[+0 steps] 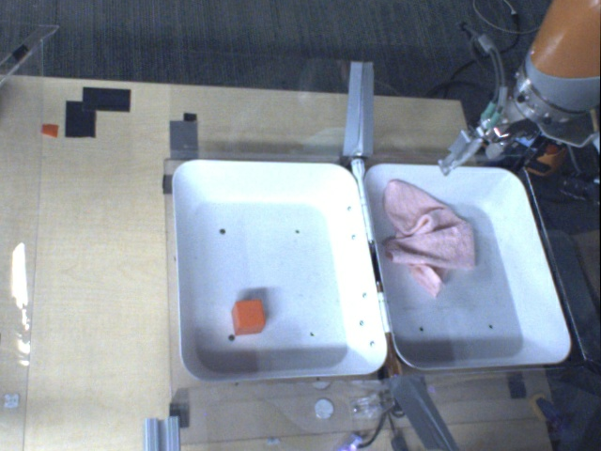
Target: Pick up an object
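Up at the top right, the gripper [467,154] hangs over the far rim of the right bin [543,280], its pale fingers [454,161] angled down and to the left. From where I'm standing the fingertips are too small and too blurred to judge, so I cannot tell if they're apart or together, but nothing sits between them. Behind it there's the grey wrist and that fat orange band [568,22], with cables looping off past the edge of the bench.

Just below and left of the gripper, inside the right bin, lies a crumpled pink cloth [427,235], bunched in the upper-left half of the bin, apart from the fingers. It's the nearest thing to the tool.

Over in the left bin [197,205] there's a small orange block [249,317], sitting low and left of centre on the bin floor, well away from the gripper, clear across the divider where the two bins meet.

The bins rest on a light wooden bench [94,280], with black markers [94,109] and a tiny orange square [50,131] near its far left corner.
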### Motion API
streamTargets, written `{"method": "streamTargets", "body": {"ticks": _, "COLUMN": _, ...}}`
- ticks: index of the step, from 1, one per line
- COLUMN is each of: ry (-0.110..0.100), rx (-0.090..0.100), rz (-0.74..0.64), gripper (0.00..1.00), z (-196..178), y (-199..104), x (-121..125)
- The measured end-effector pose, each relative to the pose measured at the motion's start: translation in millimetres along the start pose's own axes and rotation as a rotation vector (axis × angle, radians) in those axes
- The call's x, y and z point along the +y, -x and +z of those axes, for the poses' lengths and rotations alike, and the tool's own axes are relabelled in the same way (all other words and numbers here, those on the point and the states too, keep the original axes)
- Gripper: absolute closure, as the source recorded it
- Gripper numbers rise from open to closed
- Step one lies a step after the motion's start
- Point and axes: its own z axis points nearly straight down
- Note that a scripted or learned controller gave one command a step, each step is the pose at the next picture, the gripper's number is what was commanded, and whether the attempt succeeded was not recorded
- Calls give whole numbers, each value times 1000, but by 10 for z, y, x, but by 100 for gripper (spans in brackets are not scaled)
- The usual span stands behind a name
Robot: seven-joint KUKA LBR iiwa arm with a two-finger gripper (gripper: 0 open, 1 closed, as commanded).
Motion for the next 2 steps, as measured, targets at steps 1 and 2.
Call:
{"method": "streamTargets", "body": {"ticks": 1, "ry": -8, "rx": 6, "rz": -22, "gripper": 0, "z": 1733, "y": 121, "x": -23}}
{"method": "streamTargets", "body": {"ticks": 2, "ry": -17, "rx": 2, "rz": -91, "gripper": 0, "z": 1940, "y": -2, "x": 256}}
